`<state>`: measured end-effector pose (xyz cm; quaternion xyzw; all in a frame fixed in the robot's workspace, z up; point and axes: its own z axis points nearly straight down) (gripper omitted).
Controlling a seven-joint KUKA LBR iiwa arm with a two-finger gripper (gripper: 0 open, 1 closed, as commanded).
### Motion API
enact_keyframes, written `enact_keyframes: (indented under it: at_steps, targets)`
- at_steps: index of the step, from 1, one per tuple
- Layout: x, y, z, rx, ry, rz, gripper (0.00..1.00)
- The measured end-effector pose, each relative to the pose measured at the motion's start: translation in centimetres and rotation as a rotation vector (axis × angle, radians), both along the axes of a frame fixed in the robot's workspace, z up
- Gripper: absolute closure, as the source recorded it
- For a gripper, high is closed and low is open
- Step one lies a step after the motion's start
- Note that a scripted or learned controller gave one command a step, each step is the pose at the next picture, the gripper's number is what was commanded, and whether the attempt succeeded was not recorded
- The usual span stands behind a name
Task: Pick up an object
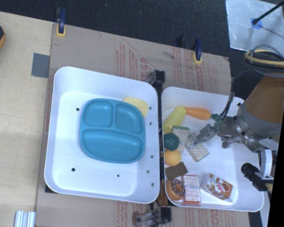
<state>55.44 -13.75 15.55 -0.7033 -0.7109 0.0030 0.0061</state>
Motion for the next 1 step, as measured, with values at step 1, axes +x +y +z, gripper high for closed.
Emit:
enact_keyframes:
  at_steps: [1]
  targets:
    - [4.71,1.32,-6.22,-0.005,-0.010,-0.002,0.00]
